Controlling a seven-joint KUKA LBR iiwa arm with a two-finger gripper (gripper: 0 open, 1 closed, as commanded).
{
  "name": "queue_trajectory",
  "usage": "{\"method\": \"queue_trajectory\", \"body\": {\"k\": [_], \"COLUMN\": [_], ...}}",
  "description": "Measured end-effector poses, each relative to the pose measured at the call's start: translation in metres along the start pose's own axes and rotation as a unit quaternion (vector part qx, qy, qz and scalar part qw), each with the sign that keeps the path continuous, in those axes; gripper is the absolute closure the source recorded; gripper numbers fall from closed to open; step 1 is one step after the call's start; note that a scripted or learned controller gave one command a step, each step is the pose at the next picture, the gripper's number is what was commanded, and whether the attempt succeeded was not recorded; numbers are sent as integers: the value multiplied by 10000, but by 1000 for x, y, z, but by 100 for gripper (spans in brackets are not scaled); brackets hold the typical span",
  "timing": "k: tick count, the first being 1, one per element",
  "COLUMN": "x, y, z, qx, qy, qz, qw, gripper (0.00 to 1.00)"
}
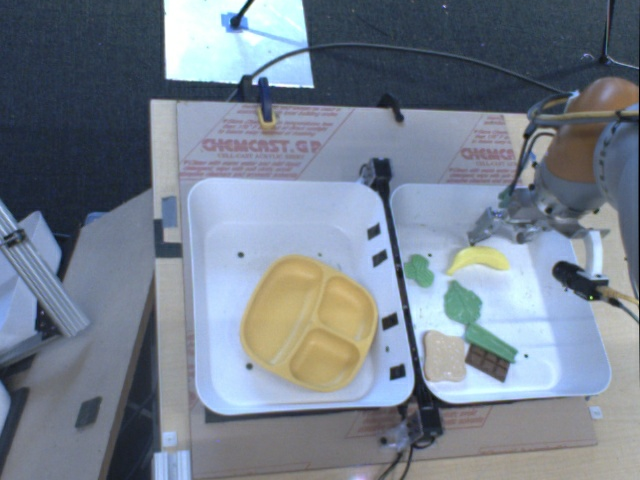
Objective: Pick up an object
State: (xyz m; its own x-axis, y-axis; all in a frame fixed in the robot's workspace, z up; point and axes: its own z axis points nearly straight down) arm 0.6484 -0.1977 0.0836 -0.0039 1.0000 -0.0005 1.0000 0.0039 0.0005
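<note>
The right bin (565,363) holds several toy foods. A yellow banana (478,260) lies near its back. A small green piece (419,270) rests by the divider, and a green leaf shape (462,303) lies near the middle. Towards the front are a green bar (490,341), a brown chocolate piece (487,364) and a tan bread slice (445,357). My gripper (502,234) hangs over the back of this bin, just behind and above the banana. Its fingers are spread open with nothing between them.
A yellow divided plate (310,320) lies in the left bin (290,193). The two bins meet at a raised divider (392,278) with black clips. The right side of the right bin is bare white floor.
</note>
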Motion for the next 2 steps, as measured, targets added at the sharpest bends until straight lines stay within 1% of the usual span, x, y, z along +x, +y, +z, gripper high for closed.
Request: {"method": "queue_trajectory", "body": {"k": [1,2], "x": [0,-4], "y": [2,-2], "z": [-14,-77], "qx": [-34,-39], "qy": [-11,-10], "qz": [-10,17], "qw": [10000,10000], "gripper": [100,100]}}
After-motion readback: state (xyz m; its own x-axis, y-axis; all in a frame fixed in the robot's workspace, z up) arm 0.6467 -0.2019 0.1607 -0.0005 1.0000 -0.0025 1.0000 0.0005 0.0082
